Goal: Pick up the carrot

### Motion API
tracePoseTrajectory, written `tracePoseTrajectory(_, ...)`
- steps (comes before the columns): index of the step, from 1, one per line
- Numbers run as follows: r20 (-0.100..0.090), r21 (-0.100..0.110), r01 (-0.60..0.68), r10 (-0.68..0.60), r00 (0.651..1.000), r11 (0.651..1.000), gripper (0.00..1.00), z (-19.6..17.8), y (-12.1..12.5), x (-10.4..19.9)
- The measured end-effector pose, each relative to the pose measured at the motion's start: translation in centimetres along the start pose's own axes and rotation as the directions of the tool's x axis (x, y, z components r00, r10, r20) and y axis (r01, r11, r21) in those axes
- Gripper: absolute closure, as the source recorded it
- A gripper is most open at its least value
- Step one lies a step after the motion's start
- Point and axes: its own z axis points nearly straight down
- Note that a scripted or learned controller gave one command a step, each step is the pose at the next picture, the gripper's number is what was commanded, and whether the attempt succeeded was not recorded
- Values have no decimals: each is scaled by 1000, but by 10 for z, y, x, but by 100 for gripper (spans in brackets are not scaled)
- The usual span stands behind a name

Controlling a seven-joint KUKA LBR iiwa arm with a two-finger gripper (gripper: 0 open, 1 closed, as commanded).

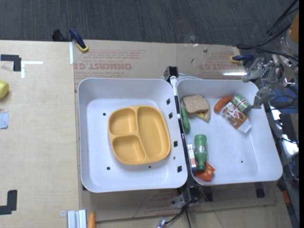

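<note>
The carrot (222, 104) is a short orange piece lying at a slant in the back half of the right bin (256, 167). Its right end touches a red-and-white snack packet (235, 113). My gripper (262, 85) hangs over the back right corner of that bin, to the right of the carrot and somewhat above it. Nothing shows in its grasp. The metal parts and cables around the wrist blur its outline.
A sandwich (196, 106) lies left of the carrot, with a green vegetable (185, 119) against the bin's left wall. A green bottle (200, 150) and a red piece (205, 174) sit near the front left. The left bin (90, 151) holds a yellow divided plate (138, 134).
</note>
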Motion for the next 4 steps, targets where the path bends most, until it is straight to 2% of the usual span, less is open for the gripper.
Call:
tracePoseTrajectory(1, 3, 1, -461, 461, 887, 887, 0, -55, 36, -16)
tracePoseTrajectory(2, 1, 1, -623, 623, 782, 782, 0, -118, 95, -27)
tracePoseTrajectory(3, -3, 2, -620, 620, 785, 785, 0, 12, 205, -17)
tracePoseTrajectory(4, -3, 6, -828, 828, 560, 560, 0, 88, 268, 30)
